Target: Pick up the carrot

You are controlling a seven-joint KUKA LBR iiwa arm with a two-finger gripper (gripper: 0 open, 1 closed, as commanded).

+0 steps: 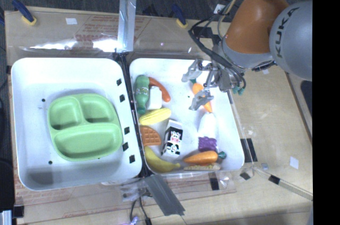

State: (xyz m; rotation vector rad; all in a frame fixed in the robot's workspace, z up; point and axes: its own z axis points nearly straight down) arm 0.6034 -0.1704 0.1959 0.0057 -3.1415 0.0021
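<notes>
The carrot [201, 157], orange with a green stem end, lies along the front wall of the right bin [180, 65], between a banana and a purple item. My gripper [195, 85] hangs over the back right part of that bin, well behind the carrot, and it is open. Its grey fingers [189, 72] are spread apart. A small orange piece [198, 88] shows in the gap between them, and I cannot tell whether they touch it.
The right bin also holds a green bottle [141, 89], a red-orange pepper [161, 90], a corn cob [154, 116], a waffle [150, 136], a cow-print carton [172, 140], a white bottle [207, 124] and a banana [159, 162]. A green divided plate [84, 125] sits in the left bin.
</notes>
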